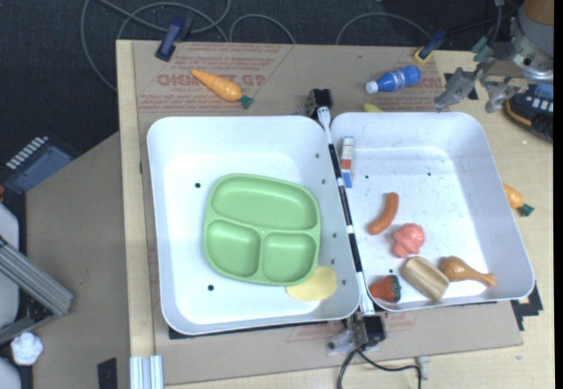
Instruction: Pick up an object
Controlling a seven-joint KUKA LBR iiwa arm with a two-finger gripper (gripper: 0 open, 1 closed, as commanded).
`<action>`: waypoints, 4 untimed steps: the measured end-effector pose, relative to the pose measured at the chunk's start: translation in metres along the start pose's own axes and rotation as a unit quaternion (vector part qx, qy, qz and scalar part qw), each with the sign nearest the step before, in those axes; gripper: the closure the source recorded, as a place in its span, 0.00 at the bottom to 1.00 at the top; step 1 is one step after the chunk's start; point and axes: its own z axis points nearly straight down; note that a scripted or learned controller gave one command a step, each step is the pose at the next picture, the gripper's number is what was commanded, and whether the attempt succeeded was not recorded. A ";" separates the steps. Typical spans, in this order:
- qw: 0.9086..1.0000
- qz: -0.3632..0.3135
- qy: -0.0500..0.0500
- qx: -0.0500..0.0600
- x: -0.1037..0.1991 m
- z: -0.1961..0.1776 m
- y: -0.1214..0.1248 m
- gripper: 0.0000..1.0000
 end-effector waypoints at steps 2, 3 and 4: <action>1.000 0.000 0.001 0.001 0.079 0.164 -0.160 0.00; 1.000 0.000 0.000 -0.003 0.078 0.152 -0.157 1.00; 1.000 -0.001 0.001 -0.001 0.158 0.063 -0.121 1.00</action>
